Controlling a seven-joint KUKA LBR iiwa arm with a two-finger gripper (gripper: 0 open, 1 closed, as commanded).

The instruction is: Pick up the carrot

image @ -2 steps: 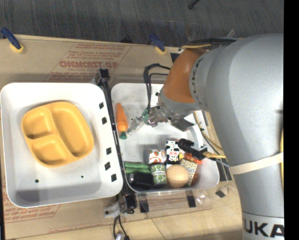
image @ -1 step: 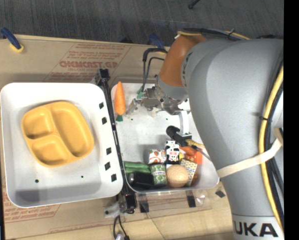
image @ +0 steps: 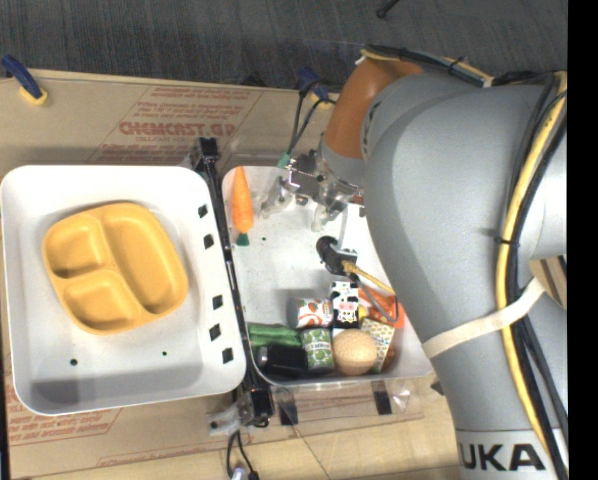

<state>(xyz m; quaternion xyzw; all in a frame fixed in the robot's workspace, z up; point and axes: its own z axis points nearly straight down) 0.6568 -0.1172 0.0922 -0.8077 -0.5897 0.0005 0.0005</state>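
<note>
The carrot (image: pixel 241 198) lies in the far left corner of the right bin (image: pixel 279 278), stretched along that bin's left wall, its orange body pointing far and a bit of green at its near end. The gripper (image: pixel 301 196) hangs over the far end of the same bin, just to the right of the carrot and apart from it; nothing is held in it, and from this angle I cannot tell whether it stands open or closed. The grey arm (image: pixel 449 218) comes in from the right and covers much of the bin's right side, with its orange band (image: pixel 354 108) above the wrist. At the near end of the right bin a cluster of things is packed together: a green packet (image: pixel 269 334), a black item (image: pixel 279 359) just in front of it, a green cup (image: pixel 317 349), a tan ball (image: pixel 354 353), a red and white carton (image: pixel 313 314) and a black and white carton (image: pixel 345 303) beside it. The middle of that bin's floor is bare white. The left bin (image: pixel 39 368) holds 1 yellow divided plate (image: pixel 114 265) with 3 compartments, lying flat toward its far left. Both bins rest on a cardboard sheet (image: pixel 129 118) with red print that covers the table, and 2 blue clamps (image: pixel 24 78) grip its far edge.
</note>
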